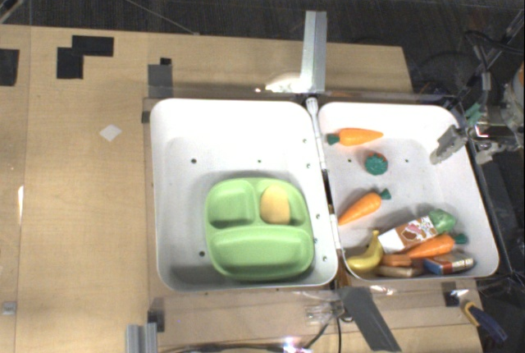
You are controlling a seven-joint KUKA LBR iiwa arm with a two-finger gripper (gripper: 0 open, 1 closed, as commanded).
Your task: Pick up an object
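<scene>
The right bin [410, 117] holds toy food. One carrot [355, 135] lies near its far left corner and a second carrot [359, 208] lies in the middle. Between them sits a small teal round piece [376, 164]. Piled at the near edge are a banana [366, 258], a small labelled bottle with a green end [417, 230], another orange carrot [428, 247] and a brown stick-like item [447, 265]. My gripper [448, 145] hangs over the far right side of this bin, apart from all the objects and with nothing seen in it.
In the left bin [189, 138] a green divided plate [258, 245] carries a yellow egg-shaped item [276, 204]. A metal post [315, 52] rises behind the wall between the bins. Cables and arm hardware [496, 117] crowd the right edge.
</scene>
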